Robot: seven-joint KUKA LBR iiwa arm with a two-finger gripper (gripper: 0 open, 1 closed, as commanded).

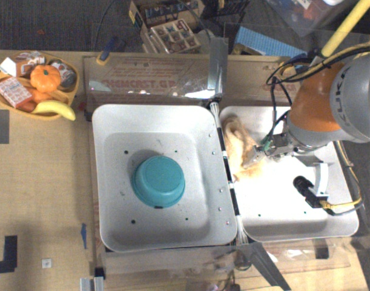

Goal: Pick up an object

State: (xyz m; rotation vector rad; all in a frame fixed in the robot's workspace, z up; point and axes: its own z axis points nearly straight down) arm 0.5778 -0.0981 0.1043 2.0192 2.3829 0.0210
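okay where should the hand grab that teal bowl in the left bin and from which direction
The teal bowl looks upside down, its flat base up and its rim on the floor of the left bin. Probably best to come straight down from above and pinch across the base's sloped sides, since the rim gives no edge to hook.

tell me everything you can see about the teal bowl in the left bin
The teal bowl looks like smooth plastic, round, and turned upside down so its flat base faces up. It rests on the floor of the left bin, a little below the middle. It stands alone, with nothing else touching it, and looks whole and clean.
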